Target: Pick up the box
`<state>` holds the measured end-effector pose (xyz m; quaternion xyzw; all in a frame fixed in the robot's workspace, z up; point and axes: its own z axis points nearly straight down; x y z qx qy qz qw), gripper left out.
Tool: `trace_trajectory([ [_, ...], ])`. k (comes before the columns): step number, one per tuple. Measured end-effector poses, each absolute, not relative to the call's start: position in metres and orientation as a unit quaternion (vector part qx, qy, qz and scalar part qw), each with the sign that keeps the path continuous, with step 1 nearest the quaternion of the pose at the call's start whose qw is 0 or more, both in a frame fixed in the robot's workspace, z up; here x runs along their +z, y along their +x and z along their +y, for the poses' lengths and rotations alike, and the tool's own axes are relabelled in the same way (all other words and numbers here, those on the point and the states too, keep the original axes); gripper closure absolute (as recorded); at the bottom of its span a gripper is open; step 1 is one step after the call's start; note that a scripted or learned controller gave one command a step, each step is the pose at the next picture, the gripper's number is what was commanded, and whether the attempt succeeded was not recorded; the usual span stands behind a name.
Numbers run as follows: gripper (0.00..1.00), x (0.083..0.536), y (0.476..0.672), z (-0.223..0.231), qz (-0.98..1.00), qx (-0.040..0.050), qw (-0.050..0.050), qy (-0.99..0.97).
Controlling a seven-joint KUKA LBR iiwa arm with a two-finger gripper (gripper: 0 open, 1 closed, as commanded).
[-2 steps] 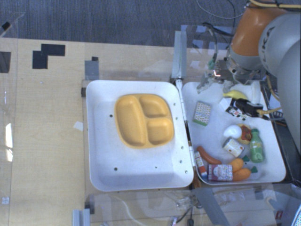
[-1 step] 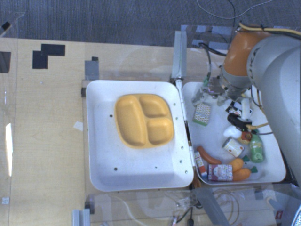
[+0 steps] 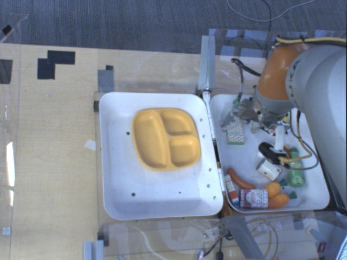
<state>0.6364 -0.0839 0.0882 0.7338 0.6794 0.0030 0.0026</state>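
Lying flat at the front of the right bin (image 3: pixel 317 203), just beside an orange carrot (image 3: pixel 280 201), the box (image 3: pixel 253 198) is looking light and stiff, good for gripping across its short sides, while my hand (image 3: pixel 248 111) is hanging over the bin's rear, open or closed I cannot tell.

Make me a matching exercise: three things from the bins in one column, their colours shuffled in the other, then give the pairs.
Things:
1. divided plate
2. sausage
3. carrot

Colours:
a. orange
b. yellow
c. red

Pairs: 1-b; 2-c; 3-a
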Motion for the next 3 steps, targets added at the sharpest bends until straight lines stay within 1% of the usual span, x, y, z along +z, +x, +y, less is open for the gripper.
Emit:
trace_trajectory([
  [1,0.00,0.109,0.600,-0.093,0.721,0.0019,0.002,0.693],
  [2,0.00,0.109,0.600,-0.093,0.721,0.0019,0.002,0.693],
  [3,0.00,0.089,0.608,-0.089,0.646,0.0034,0.003,0.763],
])
